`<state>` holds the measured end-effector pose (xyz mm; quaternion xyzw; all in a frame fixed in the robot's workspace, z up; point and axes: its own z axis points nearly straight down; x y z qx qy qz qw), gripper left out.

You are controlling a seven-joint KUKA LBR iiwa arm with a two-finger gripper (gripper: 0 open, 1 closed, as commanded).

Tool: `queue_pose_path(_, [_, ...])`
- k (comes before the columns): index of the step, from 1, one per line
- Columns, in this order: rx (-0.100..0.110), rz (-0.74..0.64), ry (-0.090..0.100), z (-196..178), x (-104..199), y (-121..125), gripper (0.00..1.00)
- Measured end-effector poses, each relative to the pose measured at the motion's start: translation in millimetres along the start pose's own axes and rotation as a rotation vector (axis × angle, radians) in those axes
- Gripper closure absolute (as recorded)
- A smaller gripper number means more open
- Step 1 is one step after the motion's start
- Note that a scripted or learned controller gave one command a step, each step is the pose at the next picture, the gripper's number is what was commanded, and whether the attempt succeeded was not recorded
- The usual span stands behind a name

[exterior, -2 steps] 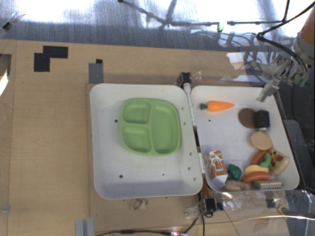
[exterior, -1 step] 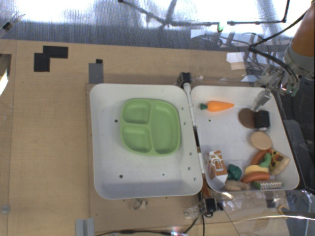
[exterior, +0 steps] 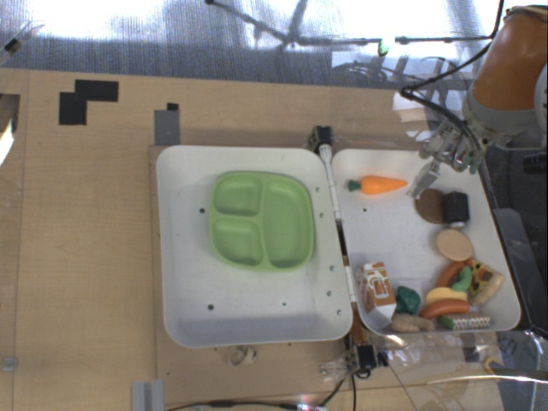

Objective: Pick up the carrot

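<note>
Over the right bin (exterior: 505,302), far end, hovering: gripper (exterior: 425,181), slung under the grey arm with its orange band (exterior: 512,62) up in the corner. Fingers (exterior: 424,182) down and slanted, but too blurred and foreshortened to call wide or narrow; cannot tell. Nothing seen between them.

Just to the gripper's left, lying flat on the white floor: carrot (exterior: 381,185), orange body, green top pointing away from the gripper, tapered tip nearly at the fingers. Close, yet apart; no contact visible.

Right below the gripper: a brown round piece (exterior: 431,205) with a black block (exterior: 455,206) touching its side. Further toward the near end: a tan disc (exterior: 454,245). Beyond that, heaped at the near wall, well apart from the gripper: a pile of toy food (exterior: 458,289), reds, yellows and oranges, hard to sort out one from another. Alongside the pile: a small carton (exterior: 377,286) and a dark green lump (exterior: 408,299).

Far off to the gripper's left, across the divider: left bin (exterior: 184,229), holding a green sectioned plate (exterior: 261,220), three compartments, lying flat in the middle.
</note>
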<state>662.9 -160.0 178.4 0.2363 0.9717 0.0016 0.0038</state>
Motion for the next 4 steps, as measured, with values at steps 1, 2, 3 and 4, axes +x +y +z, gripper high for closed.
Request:
queue_pose_path(1, [-0.002, 0.062, -0.008, 89, 25, 14, 0.0])
queue_pose_path(2, [0.0, 0.402, -0.007, 89, 2, -15, 0.0])
queue_pose_path(3, [0.003, 0.543, -0.001, 92, 29, 49, 0.0])
queue_pose_path(4, [0.007, 0.73, 0.008, 92, 24, 59, 0.0])
